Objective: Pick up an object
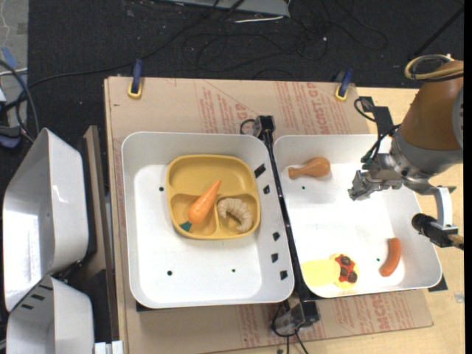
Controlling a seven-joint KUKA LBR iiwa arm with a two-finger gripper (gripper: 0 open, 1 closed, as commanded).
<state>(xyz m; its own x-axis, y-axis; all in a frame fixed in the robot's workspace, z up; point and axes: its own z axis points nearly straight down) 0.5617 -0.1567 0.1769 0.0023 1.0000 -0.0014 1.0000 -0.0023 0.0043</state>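
My gripper [361,187] hangs over the right bin [324,220], near its upper right part, reaching in from the right. A brown chicken drumstick [311,169] lies to the gripper's left, close to the bin's back wall. An orange sausage [390,257] rests near the bin's front right corner. A yellow slice with red and dark bits on it [331,270] lies at the front edge. In the left bin [147,220] a yellow divided plate [214,169] holds a carrot [204,202] and a pale curled shrimp [237,212].
The two bins meet along a black divider [279,212] with clamps. The bench's cardboard top [221,102] surrounds them, held by yellow clamps [135,88] at the back. White bins [40,198] stand off to the left. Cables lie on the dark floor behind.
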